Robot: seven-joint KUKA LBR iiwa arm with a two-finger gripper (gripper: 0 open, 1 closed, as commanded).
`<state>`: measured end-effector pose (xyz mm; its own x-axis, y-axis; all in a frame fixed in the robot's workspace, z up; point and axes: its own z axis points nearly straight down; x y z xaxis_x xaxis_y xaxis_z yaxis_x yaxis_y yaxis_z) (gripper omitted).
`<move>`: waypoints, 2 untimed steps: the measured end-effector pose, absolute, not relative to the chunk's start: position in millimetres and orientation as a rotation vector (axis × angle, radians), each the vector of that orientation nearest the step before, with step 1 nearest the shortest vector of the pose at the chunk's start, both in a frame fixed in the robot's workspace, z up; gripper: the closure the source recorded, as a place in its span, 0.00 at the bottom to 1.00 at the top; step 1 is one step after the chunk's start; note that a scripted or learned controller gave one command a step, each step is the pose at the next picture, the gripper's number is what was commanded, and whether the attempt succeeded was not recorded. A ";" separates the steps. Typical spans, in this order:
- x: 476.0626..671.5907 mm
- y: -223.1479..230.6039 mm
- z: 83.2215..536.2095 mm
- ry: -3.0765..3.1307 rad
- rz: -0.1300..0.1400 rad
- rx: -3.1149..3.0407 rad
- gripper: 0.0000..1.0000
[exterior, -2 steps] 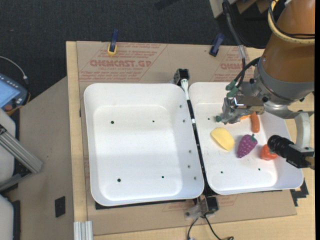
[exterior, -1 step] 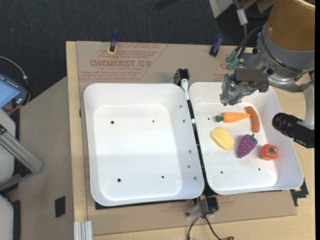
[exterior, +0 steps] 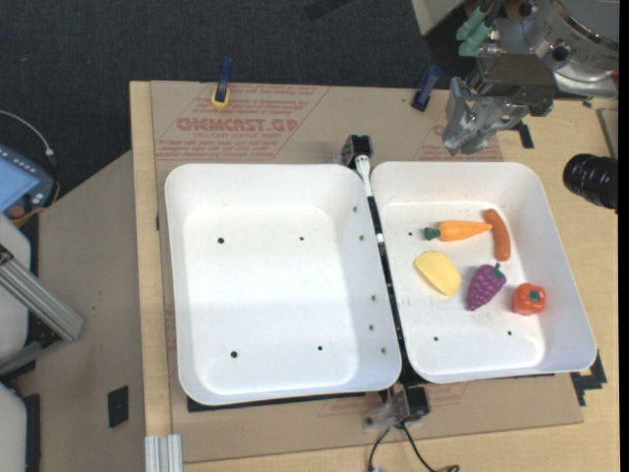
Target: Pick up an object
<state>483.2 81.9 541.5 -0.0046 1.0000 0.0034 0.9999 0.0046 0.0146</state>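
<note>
Your gripper (exterior: 470, 134) hangs beyond the far rim of the right bin (exterior: 560, 303), whether parted or clenched you cannot tell, while the toy carrot (exterior: 460, 230), sausage (exterior: 499, 234), yellow lemon (exterior: 437, 272), purple grapes (exterior: 484, 286) and tomato (exterior: 528, 299) lie inside that bin.

Five toys (exterior: 479, 260) clustered mid right bin (exterior: 560, 264), margins open

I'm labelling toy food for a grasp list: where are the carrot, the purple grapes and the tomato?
carrot (exterior: 464, 230), camera view, middle of its orange body.
purple grapes (exterior: 483, 287), camera view, centre of the bunch.
tomato (exterior: 529, 300), camera view, middle of its red-orange body.
</note>
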 end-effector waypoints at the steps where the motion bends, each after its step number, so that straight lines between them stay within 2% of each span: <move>1: 530.2 41.2 534.6 2.213 0.004 2.223 1.00; 2: 475.8 49.7 396.9 2.227 -0.021 2.231 1.00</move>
<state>475.8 49.7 396.9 0.0016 1.0000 -0.0014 0.9998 -0.0017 -0.0173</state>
